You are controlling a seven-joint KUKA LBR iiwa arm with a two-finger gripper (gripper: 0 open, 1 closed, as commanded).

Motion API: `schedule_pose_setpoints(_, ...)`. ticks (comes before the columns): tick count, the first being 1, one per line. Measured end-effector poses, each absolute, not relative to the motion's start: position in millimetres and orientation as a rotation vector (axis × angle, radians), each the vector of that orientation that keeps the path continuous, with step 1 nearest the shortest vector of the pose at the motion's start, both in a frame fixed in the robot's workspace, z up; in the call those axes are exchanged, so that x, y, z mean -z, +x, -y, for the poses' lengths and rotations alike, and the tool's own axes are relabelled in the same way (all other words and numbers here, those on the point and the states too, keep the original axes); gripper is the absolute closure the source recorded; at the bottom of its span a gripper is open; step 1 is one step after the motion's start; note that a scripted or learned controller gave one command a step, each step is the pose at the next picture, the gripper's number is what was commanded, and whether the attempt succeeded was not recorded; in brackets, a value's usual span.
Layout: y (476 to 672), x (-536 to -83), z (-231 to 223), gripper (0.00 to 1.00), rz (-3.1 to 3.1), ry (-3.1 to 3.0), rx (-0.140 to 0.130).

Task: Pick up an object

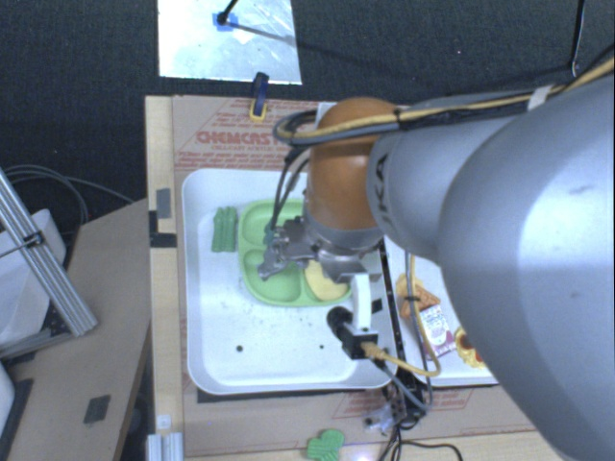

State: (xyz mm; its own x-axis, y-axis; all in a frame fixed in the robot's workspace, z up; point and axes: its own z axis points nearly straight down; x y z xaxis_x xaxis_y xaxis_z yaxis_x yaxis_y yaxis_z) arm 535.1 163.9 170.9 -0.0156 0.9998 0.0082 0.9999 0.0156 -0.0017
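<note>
Gripper (279, 255) is hanging low over the green tray (258, 275) in the left bin (207, 344), finger state impossible to tell, nothing visibly lifted, so the pick is looking undone.

The grey arm (500, 209) reaches in from the right and bends steeply downward, its orange band (348, 171) just above the wrist, with the gripper (274, 257) pointing down and left, its fingers too obscured to judge.
</note>
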Motion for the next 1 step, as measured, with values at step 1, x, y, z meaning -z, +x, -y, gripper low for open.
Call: schedule_pose_setpoints(1,570.2,-203.8,-234.7,0.00,2.231,-2.212,0.011)
